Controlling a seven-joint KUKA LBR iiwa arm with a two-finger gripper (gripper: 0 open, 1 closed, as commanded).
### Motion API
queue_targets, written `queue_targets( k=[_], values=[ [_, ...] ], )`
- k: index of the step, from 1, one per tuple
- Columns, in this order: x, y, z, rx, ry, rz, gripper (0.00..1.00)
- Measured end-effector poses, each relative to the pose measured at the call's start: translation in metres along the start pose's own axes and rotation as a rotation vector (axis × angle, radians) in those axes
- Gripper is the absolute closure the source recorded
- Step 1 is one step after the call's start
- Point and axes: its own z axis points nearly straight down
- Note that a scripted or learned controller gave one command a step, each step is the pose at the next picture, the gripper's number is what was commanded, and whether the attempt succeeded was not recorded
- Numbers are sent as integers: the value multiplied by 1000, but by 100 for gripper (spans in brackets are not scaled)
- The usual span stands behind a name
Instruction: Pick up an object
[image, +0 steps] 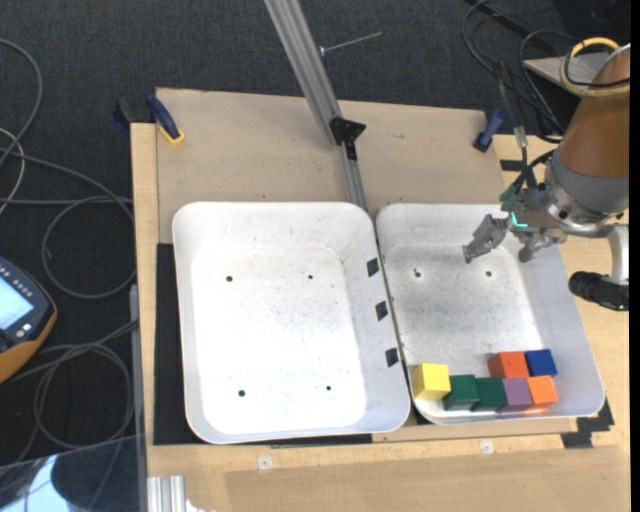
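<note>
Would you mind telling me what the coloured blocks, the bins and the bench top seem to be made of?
Coloured blocks: probably painted wood or plastic; flat solid colours, crisp edges, no shine.
Right bin and left bin: likely moulded white plastic; rounded corners, raised rims, dark scuff specks.
Bench top: looks like bare fibreboard or plywood; even matte tan, no clear grain.

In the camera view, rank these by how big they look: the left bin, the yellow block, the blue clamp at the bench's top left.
1. Left bin, by far the largest.
2. Yellow block and blue clamp look about alike; too close to rank.
</note>
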Motion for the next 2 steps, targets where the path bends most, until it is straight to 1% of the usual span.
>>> queue_targets(
  k=[1,2],
  values=[
    [-2,1,63,6,0,1,0],
    [1,4,107,4,0,0,0]
  ],
)
